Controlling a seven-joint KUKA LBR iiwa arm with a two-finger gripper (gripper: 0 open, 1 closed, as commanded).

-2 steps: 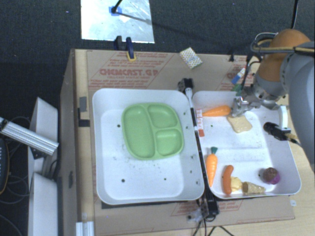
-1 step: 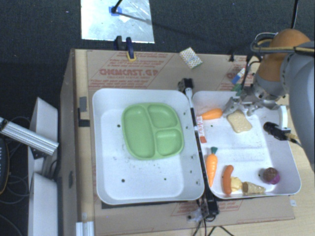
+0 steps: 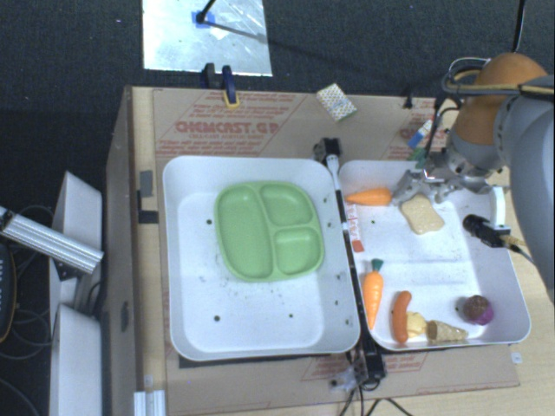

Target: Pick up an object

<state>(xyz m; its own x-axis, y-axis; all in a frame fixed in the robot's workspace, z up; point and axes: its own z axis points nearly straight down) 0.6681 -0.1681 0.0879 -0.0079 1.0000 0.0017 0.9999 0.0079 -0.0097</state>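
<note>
Tan, flat bread-shaped toy slice [image 3: 423, 215] lies in the right white bin [image 3: 451, 258], just below the tool [image 3: 422, 183] and almost touching it. Its long axis runs diagonally. Whether the tool is wide or narrow, I cannot tell.

The desk [image 3: 260, 128] is seen from a single fixed camera set above it and tilted downward, far enough back that the left bin [image 3: 186, 258] and the right bin [image 3: 451, 263] are both taken in whole, with dark floor [image 3: 69, 59] beyond.
</note>
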